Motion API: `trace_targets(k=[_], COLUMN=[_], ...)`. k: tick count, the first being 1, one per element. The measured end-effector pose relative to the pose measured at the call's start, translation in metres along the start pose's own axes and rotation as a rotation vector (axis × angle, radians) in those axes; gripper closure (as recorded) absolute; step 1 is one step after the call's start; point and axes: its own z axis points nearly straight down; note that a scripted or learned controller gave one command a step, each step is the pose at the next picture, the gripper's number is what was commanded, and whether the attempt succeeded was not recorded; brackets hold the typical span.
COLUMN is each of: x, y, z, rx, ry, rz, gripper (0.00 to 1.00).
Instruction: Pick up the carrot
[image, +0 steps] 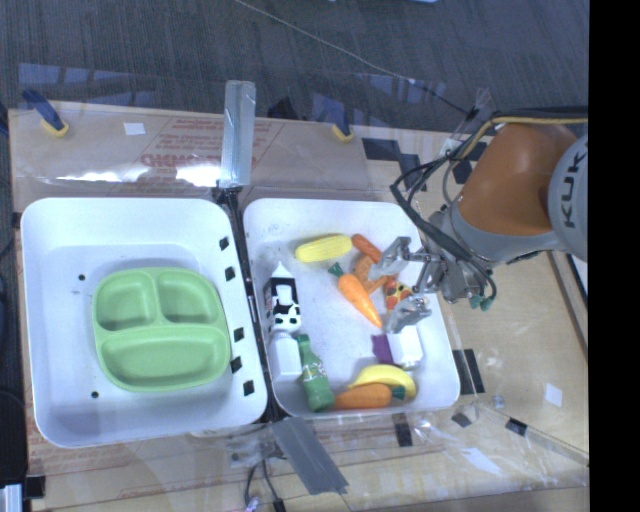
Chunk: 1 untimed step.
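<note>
Reaching in from the right over the right bin (262, 300), with the jaws (398, 287) spread wide and gripping nothing. Lying just left of the jaws, on the bin floor: one carrot (358, 299), slanted, leafy end up-left, tip pointing down-right toward the lower finger. Sitting above and slightly left of the jaws: a second, smaller orange piece (366, 247), and beyond it one yellow corn cob (323, 248). Showing between the fingers: small orange and red bits, too cluttered to name. Resting just below the jaws: one purple block (382, 347) beside one white block (407, 348). Lying further below: one banana (384, 377) against a third orange piece (363, 397) at the bin's near wall. Standing well left of the jaws: one black-and-white cow-patterned carton (284, 304), with one white bottle (287, 353) and one green bottle (313, 376) under it. Sitting far left of the jaws in the left bin (40, 300): one green divided plate (158, 327), three compartments. Bearing both bins, two in all: the bench (520, 380).
</note>
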Motion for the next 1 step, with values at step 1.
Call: trace_targets(k=[1], x=[-0.0098], y=[0.0247], z=[0.1019], rx=[0.0], ry=[-0.001], rz=[0.06], gripper=[0.0])
